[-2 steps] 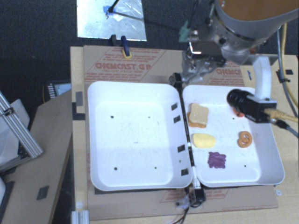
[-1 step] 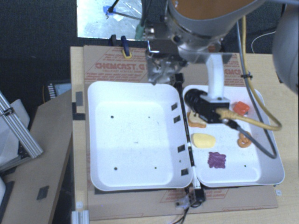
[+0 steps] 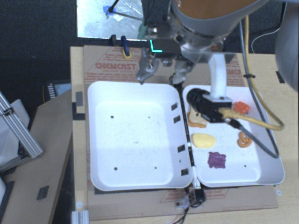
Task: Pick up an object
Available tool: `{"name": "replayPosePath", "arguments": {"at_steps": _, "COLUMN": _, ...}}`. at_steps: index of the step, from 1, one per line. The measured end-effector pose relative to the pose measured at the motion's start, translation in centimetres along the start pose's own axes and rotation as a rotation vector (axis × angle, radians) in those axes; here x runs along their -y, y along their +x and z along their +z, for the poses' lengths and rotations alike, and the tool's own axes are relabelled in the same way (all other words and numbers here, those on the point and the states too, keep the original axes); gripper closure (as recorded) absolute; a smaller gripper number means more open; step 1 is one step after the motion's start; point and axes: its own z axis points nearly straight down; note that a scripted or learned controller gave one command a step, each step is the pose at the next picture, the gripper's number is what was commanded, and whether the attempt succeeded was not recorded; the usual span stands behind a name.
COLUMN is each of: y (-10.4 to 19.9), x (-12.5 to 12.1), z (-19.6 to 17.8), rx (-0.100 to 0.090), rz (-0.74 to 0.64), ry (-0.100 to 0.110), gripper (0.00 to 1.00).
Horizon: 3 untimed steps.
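Claw (image 3: 159,80) hangs w/ its two fingers (image 3: 145,72) spread wide. One tip is over the far rim of the view-left bin (image 3: 96,139) and the other over the seam where the two bins meet. Only bin wall and cardboard show btwn them, so it pinches no item. The pickable items all lie in the view-right bin (image 3: 266,171), nearer the camera than the claw and off to its right. Closest to the claw is a tan piece (image 3: 196,122) by that bin's left wall, partly hidden under robot hardware. Just below it in the view is a yellow oval piece (image 3: 203,140), then a purple cluster (image 3: 217,159) a bit further toward the near rim. A small brown pretzel-shaped piece (image 3: 244,140) sits to the right of the oval, apart from it. An orange piece (image 3: 241,108) lies further back on the same side. No two items are seen touching, except perhaps the tan piece and the oval, which are v. close. The bins sit side by side, walls touching, on a cardboard sheet (image 3: 112,65) w/ red print, which lies on the pale counter (image 3: 75,66). Blue-and-yellow clamps (image 3: 125,48) grip the sheet's far edge, left of the claw. Behind them is a shiny foil panel (image 3: 110,10). The arm (image 3: 210,3), grey w/ its orange band, fills the top right above the claw.
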Motion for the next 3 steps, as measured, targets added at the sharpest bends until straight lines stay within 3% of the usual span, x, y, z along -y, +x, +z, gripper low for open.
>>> {"name": "replayPosePath", "arguments": {"at_steps": 1, "y": 0.0, "x": 0.0, "z": -1.2, "rx": -0.002, "rz": -0.005, "ry": -0.003, "gripper": 1.0}}
{"name": "replayPosePath", "arguments": {"at_steps": 3, "y": 0.1, "x": -0.1, "z": -3.4, "rx": -0.005, "rz": -0.017, "ry": -0.005, "gripper": 1.0}}
